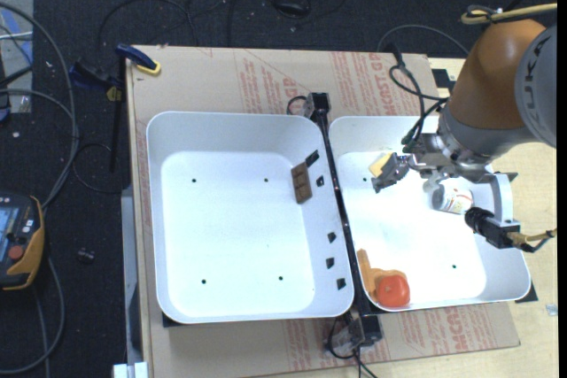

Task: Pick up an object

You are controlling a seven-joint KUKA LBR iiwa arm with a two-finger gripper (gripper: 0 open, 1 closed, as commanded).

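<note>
Bench: cardboard-topped surface [266, 66] on dark carpet, cables strewn around it.
Left bin [177, 137]: holds a small brown block [302, 184] near its right wall.
Right bin [505, 283]: an orange-red round object [392, 289] lies in the near left corner, touching a thin orange stick [363, 266].
Arm [505, 84]: reaches in over the right bin's far side.
Gripper [388, 173]: low over the right bin; a pale yellow piece [381, 163] sits at its tip; whether the fingers clamp it cannot be told.
Nearby: a white cylinder [452, 197] just beside the wrist.
</note>
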